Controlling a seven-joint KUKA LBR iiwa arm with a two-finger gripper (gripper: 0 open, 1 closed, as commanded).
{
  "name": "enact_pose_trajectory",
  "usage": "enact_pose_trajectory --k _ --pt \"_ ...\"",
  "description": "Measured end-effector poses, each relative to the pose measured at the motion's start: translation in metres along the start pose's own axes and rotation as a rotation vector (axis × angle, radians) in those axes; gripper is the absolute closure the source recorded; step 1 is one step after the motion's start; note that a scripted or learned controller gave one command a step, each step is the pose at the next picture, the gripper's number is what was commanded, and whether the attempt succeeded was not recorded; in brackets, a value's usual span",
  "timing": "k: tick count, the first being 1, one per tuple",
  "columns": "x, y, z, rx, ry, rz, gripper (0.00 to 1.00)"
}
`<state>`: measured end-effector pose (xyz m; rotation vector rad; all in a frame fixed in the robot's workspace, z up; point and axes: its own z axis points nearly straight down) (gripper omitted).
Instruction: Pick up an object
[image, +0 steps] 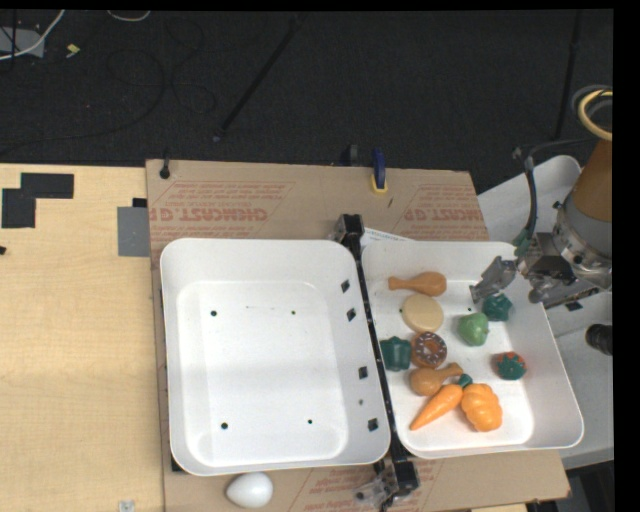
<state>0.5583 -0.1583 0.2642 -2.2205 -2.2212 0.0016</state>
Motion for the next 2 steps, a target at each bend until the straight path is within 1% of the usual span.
enact_pose_trajectory --k 1,2 --pt "0.033 0.018 0.185 0.005 0.002 -0.001 0.00" --pt "0.008 -0.047 0.177 0.007 0.002 0.004 0.00"
